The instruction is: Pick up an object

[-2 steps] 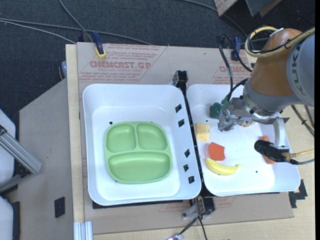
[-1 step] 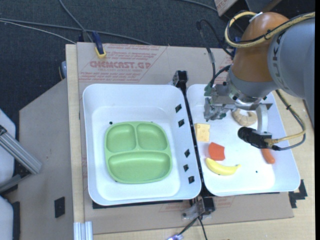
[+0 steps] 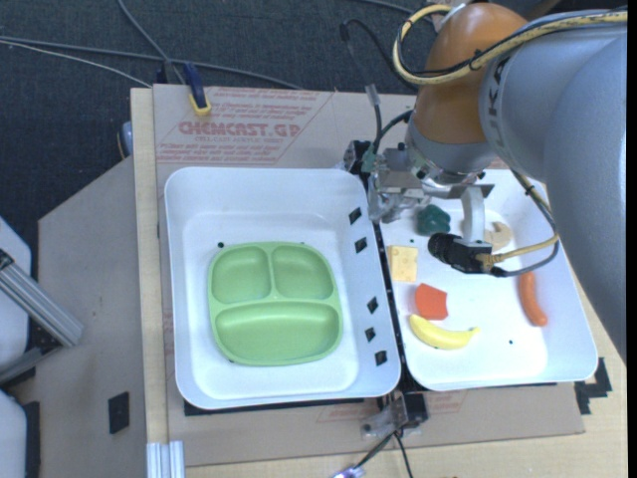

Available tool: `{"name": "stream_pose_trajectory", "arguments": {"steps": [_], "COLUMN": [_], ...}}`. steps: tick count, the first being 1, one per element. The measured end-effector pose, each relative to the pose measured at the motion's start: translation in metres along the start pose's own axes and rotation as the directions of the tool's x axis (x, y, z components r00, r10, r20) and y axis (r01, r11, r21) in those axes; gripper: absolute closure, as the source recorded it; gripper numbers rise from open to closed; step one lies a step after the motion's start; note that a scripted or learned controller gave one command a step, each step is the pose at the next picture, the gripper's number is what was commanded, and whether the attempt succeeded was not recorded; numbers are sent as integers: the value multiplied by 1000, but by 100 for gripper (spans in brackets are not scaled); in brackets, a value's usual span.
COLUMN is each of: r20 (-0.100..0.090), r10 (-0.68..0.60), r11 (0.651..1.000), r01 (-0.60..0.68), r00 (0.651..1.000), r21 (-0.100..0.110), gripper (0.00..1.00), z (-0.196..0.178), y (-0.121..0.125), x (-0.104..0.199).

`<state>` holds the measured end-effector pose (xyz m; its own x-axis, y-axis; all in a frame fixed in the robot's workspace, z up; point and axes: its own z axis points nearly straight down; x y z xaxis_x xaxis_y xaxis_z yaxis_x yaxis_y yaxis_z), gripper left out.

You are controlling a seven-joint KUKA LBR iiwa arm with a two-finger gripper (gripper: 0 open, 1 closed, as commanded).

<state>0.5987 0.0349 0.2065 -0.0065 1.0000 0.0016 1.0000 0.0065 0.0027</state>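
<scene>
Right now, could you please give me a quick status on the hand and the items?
Hand low over right bin, far end. Cheese, red piece, banana, carrot lying loose. Green tray in left bin.

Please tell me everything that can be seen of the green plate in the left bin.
The green plate is a light green tray with rounded corners, and it looks like smooth plastic. Raised ridges divide it into three compartments: two small ones on the far side and one wide one on the near side. No item lies in any compartment. It rests flat and upright on the floor of the left bin, near the middle and slightly rotated, apart from the bin walls. Nothing else touches it.
</scene>
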Motion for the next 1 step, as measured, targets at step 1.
{"name": "stream_pose_trajectory", "arguments": {"steps": [1], "r20": [-1], "r10": [0], "r11": [1000], "r01": [0], "r00": [1000], "r21": [0], "gripper": [100], "z": [-14], "y": [11], "x": [52]}}
